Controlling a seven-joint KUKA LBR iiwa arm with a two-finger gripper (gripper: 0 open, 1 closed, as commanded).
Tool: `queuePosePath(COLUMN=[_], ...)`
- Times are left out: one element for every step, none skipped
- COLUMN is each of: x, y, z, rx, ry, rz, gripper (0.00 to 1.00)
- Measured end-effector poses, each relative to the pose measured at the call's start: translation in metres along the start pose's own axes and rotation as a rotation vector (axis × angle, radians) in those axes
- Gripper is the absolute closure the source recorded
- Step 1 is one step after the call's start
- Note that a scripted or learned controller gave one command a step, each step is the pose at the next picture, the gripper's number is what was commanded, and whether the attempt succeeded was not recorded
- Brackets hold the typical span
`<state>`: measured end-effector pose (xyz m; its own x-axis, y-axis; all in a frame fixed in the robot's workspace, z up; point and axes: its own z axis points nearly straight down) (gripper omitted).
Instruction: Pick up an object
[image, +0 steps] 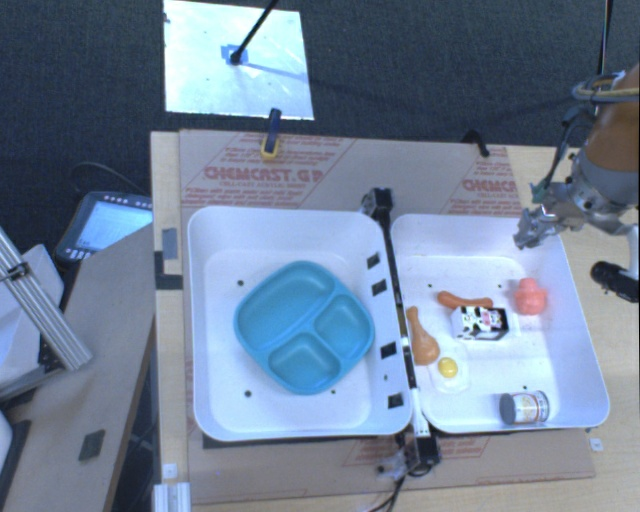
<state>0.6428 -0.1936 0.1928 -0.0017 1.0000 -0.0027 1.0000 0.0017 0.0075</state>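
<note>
The small can (525, 407) lies on its side at the right bin's (580, 330) near edge, other toys mid-bin — the hand (530, 228), grip unreadable, hovers over the far rim, so the approach stage: next, descend onto one piece.

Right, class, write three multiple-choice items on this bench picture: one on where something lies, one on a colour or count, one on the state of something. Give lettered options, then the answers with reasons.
1. Where does the blue divided plate lie?
A. in the left bin
B. in the right bin
C. on the bench outside the bins

2. How many compartments does the plate have?
A. two
B. three
C. five

3. How is the small can placed in the right bin?
A. standing upright
B. lying on its side
C. held up by the gripper

Answers: 1 A, the plate rests within the left bin. 2 B, three recesses show. 3 B, it lies lengthwise near the bin's front corner, far from the gripper.
</note>
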Motion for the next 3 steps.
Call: queuePosePath(x=[0.0, 0.044, 0.096], y=[0.001, -0.007, -0.004], z=[-0.016, -0.023, -0.02], rx=[0.003, 0.005, 0.005], ry=[0.001, 0.004, 0.005], rz=[-0.002, -0.007, -0.008], gripper=[1.0, 1.0, 1.0])
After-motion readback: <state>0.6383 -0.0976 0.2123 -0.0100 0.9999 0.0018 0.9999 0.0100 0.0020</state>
